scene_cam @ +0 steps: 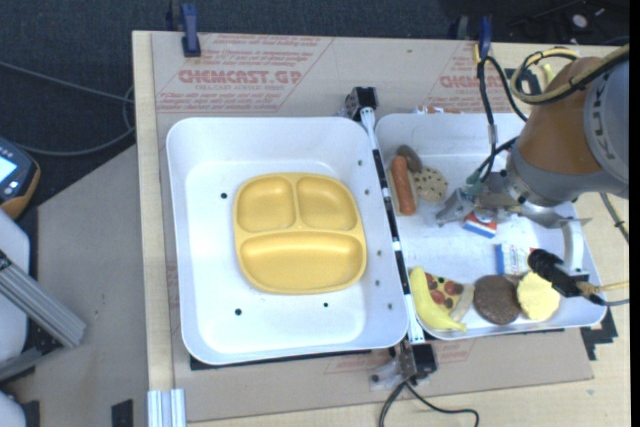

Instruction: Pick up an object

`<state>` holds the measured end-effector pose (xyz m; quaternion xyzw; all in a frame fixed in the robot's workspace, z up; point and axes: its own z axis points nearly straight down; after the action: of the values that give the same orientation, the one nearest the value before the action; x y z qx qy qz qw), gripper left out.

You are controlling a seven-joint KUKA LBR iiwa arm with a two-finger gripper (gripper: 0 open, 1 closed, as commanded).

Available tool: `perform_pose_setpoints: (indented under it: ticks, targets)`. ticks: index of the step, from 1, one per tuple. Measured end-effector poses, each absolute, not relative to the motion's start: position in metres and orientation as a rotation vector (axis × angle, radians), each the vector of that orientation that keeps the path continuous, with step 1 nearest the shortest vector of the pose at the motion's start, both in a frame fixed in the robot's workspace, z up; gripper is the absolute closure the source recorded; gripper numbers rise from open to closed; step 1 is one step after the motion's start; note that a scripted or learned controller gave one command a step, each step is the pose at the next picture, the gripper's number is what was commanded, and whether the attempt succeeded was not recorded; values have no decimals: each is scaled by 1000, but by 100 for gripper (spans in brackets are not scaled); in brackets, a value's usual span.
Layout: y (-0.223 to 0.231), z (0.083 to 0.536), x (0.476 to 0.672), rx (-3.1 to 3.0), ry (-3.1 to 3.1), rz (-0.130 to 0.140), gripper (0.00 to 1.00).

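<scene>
My gripper (462,204) hangs low over the middle of the right bin (440,129), and the grey arm with its orange band (560,130) reaches in from the right. Just right of and below the gripper lies a small blue, red and white packet (481,226). A hot dog (403,185) and a chip cookie (430,182) lie to the gripper's left, apart from it. Nothing shows as held.
At the right bin's front lie a banana (432,307), a pizza slice (453,291), a brown round patty (494,300), a yellow lump (538,296) and a blue-white carton (512,258). The left bin (200,215) holds a yellow divided plate (299,233).
</scene>
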<state>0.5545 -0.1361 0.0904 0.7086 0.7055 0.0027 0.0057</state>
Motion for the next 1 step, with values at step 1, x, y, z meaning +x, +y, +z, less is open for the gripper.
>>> perform_pose_setpoints:
  ticks: [1]
  targets:
    - [-104,90,629,2204,2212,-5,0]
